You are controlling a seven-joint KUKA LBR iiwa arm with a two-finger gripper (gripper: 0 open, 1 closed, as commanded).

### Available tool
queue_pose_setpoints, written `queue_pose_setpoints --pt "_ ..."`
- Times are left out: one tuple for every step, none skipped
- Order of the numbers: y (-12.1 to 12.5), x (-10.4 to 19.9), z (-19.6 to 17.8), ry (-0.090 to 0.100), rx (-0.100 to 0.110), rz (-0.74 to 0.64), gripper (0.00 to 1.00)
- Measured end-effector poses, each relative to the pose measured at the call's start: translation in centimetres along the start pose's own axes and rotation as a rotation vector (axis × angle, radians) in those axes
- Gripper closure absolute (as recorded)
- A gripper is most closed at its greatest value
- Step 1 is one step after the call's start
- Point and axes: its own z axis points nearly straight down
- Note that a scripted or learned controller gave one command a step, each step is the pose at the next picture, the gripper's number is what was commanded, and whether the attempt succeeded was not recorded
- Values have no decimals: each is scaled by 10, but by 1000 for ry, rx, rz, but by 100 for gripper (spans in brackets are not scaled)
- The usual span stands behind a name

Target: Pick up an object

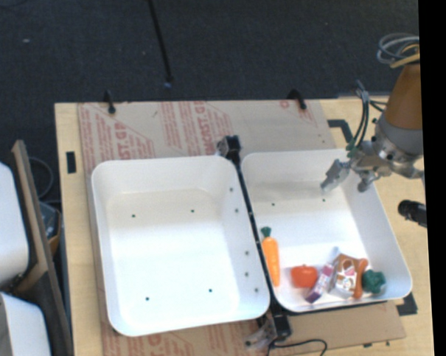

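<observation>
Toy carrot point(271, 257) lies against left wall of right bin point(372, 204), apart from clutter. Likely light, rigid, smooth plastic; grip mid-body across width. Gripper point(350, 174) above bin's far end, fingers spread, holding nothing.

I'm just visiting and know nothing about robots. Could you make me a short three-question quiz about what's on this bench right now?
1. True or false: the orange toy carrot with a green top lies in the right shallow white bin.
2. The small red tomato-like toy sits: A) right of the carrot, B) left of it, C) in the left shallow white bin.
3. Fill in: the grey two-finger gripper hangs over the right bin's ___ end, away from the toys.

Key: 1 true; 2 A; 3 far.
</observation>
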Motion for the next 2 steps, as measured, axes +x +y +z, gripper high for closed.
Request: queue_pose_setpoints --pt "1 0 -3 -1 -5 -1 0" --pt "-2 1 63 1 0 -1 0"
